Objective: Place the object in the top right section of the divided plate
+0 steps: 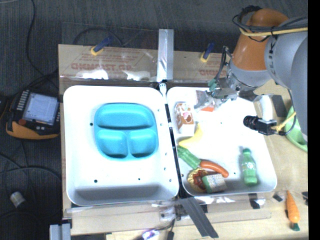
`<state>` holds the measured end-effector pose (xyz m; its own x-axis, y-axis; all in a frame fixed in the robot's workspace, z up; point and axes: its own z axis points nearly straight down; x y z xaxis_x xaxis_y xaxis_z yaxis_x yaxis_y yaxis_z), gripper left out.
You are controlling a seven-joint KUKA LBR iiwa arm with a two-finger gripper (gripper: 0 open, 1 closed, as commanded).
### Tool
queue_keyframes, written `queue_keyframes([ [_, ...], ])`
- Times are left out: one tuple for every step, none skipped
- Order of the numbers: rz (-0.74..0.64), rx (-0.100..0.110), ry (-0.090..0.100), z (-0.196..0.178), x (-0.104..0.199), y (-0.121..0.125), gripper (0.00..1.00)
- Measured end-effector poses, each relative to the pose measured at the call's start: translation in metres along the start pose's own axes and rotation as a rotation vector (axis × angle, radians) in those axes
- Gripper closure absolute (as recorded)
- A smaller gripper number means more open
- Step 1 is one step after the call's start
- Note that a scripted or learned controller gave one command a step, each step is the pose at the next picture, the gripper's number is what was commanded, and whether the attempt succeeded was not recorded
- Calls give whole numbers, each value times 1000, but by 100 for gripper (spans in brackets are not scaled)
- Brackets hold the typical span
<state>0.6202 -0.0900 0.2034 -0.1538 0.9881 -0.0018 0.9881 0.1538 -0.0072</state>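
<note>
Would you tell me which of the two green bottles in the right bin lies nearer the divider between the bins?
The dark green bottle beside the hot dog; the lighter one lies near the right wall.

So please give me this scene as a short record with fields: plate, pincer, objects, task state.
plate: blue divided plate in the left bin, nothing on it
pincer: pincer over the top of the right bin
objects: snack box, banana, green bottle, hot dog, can
task state: placing not yet done
</note>
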Motion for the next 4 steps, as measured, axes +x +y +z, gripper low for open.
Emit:
queue_keyframes([
  [0,-1,0,0,0,0,0],
  [190,-27,0,81,-10,34,0],
  [423,-33,1,89,-18,44,0],
  [569,-9,10,94,-12,53,0],
])
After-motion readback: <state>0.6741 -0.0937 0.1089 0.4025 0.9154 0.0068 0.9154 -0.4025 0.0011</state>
